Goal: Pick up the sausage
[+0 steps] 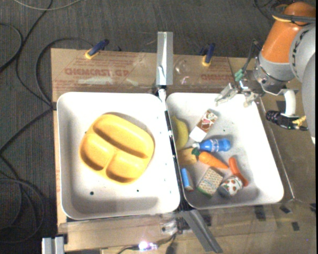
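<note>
Sausage point(238, 172): small, reddish-orange, curved; lying at a slant in near right part of right bin point(265, 142), untouched, just right of carrot, just above round ball.
Near row: round patterned ball point(230, 186) beside a printed box point(210, 181); blue cylinder point(186, 178) at left wall of same bin.
Middle: orange carrot point(211, 159) with green top, lying across; blue bottle point(214, 145) just beyond it, white cap pointing left.
Farther: yellow banana point(180, 132) along left wall; small red-and-white carton point(206, 121) tilted near bin centre.
Left bin point(74, 194): holds a yellow three-section tray point(117, 146), turned at an angle.
Gripper point(236, 94): over far right corner of right bin, well apart from sausage; fingers spread, nothing between them.
Arm point(289, 41): reaching in from far right, orange band above wrist, wrist angled down and left toward bin rim.
Bench point(111, 70): brown board beyond bins, blue-and-yellow clamps point(96, 48) on far edge.
</note>
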